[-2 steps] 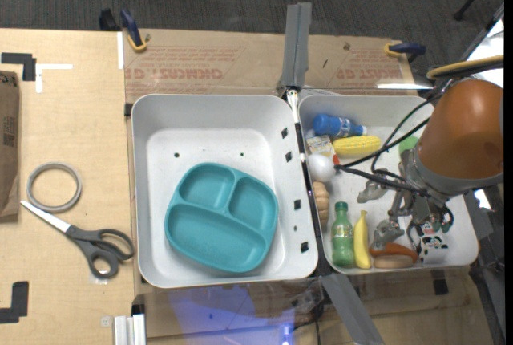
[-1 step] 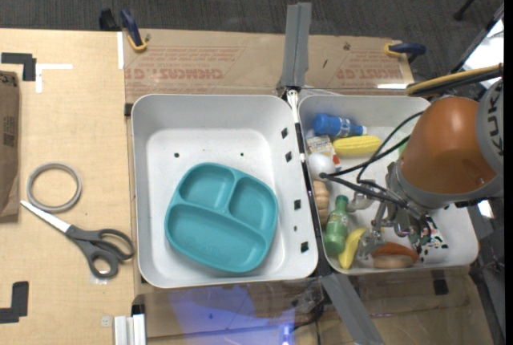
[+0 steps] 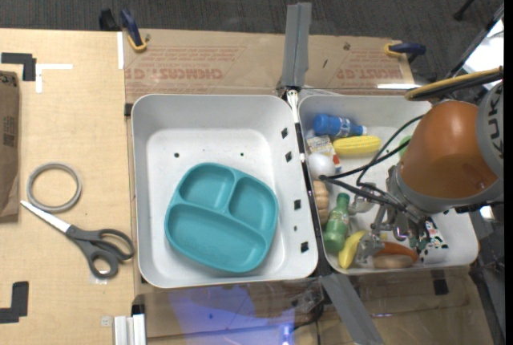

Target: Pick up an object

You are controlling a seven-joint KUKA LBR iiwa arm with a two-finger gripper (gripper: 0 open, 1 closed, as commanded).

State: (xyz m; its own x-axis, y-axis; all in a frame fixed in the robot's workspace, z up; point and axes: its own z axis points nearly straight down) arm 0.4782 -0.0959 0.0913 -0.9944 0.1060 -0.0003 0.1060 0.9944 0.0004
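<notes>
Glossy teal plastic tray (image 3: pixel 221 217), smooth white plastic bins (image 3: pixel 152 175), metal-bladed scissors (image 3: pixel 78 237)

brown cardboard sheet (image 3: pixel 240 62) behind the bins: red print, seen upside down, looks like "CHEMICAL GP" (not sure)
same print, right part (image 3: pixel 365 71): repeated, partly hidden
grey arm casing (image 3: pixel 490 127): letters "KU" (cut off by edge)

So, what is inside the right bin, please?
The right bin holds a blue bottle, a corn cob, a green bottle and a banana. The arm covers that bin's right part.
</notes>
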